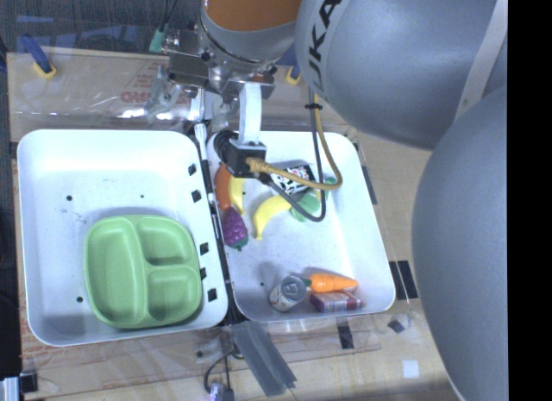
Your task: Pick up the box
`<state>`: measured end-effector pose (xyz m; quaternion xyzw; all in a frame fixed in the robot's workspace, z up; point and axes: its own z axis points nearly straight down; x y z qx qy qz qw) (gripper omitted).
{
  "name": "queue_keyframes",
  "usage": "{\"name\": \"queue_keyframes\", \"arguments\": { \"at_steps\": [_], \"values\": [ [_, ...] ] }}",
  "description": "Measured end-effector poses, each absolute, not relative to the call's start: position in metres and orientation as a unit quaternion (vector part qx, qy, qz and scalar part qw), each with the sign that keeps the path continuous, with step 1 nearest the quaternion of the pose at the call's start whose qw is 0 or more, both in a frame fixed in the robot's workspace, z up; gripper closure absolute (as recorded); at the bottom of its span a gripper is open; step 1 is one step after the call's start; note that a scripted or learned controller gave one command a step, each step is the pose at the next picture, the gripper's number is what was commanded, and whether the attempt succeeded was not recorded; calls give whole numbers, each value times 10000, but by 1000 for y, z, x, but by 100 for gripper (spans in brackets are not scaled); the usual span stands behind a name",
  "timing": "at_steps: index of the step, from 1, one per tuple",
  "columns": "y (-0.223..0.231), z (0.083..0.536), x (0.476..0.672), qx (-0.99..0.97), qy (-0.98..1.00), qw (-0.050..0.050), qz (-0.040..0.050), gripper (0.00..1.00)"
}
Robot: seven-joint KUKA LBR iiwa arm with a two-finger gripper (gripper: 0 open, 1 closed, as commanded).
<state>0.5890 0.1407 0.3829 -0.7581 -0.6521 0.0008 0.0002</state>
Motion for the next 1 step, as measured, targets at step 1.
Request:
{"name": "queue_keyframes", "arguments": {
  "at_steps": [1],
  "values": [
    [143,392,589,-7557,-6550,12,18,100]
  ]
}}
